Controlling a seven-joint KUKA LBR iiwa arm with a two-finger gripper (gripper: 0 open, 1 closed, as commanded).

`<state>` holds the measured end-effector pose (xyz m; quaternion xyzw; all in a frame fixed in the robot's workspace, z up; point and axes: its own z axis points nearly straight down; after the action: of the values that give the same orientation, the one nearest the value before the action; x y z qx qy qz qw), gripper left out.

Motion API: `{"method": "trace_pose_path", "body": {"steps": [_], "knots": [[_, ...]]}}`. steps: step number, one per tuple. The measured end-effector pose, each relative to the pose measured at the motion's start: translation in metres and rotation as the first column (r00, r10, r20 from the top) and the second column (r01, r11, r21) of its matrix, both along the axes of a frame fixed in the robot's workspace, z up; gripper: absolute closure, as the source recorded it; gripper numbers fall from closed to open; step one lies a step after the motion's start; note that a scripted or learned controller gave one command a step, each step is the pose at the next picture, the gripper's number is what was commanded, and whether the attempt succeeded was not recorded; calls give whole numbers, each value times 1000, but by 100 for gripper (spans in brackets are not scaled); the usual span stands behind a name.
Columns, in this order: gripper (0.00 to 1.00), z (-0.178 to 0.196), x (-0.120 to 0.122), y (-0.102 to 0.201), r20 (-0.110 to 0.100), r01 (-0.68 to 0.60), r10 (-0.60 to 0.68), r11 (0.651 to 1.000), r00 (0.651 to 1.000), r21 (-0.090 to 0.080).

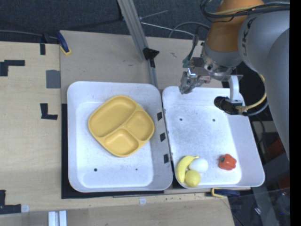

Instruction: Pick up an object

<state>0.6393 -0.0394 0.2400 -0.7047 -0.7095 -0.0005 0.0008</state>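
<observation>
The fingers [186, 89] hang at the far rim of the right bin [211, 126], pointing down with nothing seen between them; whether they are wide or narrow cannot be told, since they blur into one dark tip; above and to their right rises the grey wrist, then the orange band [230, 25] and the broad grey arm [268, 46] coming in from the right; a black fitting [225, 105] juts over the bin just right of the fingers; the bin floor right under them is bare; well toward the near side from the fingers, in the bin's near left corner, lie a banana [184, 165], a white egg [199, 165] and a lemon [192, 178], all touching in a cluster; a red pepper [227, 162] sits apart from these, near and to the right; left of the fingers, in the left bin [80, 126], lies a yellow tray [121, 125] with three compartments, flat on the floor; both bins rest side by side on the bench [28, 140].
</observation>
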Motion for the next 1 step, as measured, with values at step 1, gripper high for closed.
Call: {"method": "trace_pose_path", "body": {"steps": [1], "knots": [[100, -14, -8, 53, -3, 0, 0, 1000, 1000, -1]]}}
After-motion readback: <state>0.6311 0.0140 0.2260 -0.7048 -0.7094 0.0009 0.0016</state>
